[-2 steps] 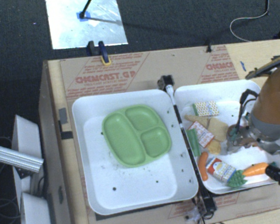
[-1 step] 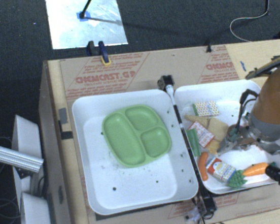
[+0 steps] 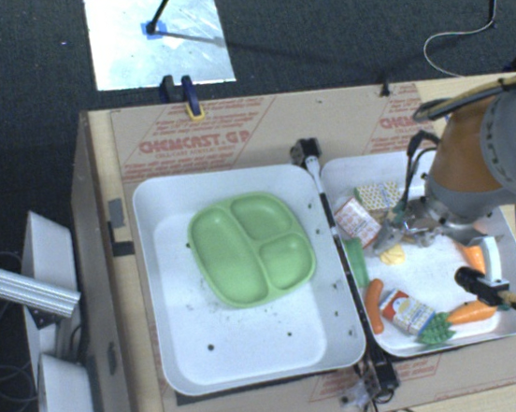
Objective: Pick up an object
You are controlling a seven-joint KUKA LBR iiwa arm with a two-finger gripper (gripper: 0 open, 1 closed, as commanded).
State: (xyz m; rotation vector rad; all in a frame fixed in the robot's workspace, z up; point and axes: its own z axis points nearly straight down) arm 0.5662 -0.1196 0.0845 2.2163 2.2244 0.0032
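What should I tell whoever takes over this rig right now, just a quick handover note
Gripper: low in the right bin, over the small yellow piece beside the red-and-white packet; grip unclear.
Also in that bin: orange sausage, small carton, carrot.
Left bin: green divided plate.
Done: nothing visibly lifted.
Left: grasp and raise one object.
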